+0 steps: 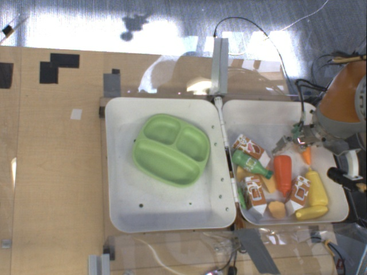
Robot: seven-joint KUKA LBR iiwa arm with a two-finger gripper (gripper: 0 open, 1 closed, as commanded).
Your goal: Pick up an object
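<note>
While the arm (pixel 344 105) leans in over the right bin (pixel 258 116), its pincer (pixel 299 135) hangs above the toys, and whether it is released or clenched cannot be told

Landmark: the orange carrot (pixel 282 175), lying lengthwise mid-bin. The pincer sits just beyond its far end, toward the arm, nothing visibly between its tips. A green bottle (pixel 250 164) lies just beside the carrot on the side nearer the left bin (pixel 123 211), small cartons (pixel 249 146) near it; a yellow banana (pixel 314 202) lies on the carrot's other side. The green divided plate (pixel 171 149) rests well apart, in the left bin on the surface
</note>
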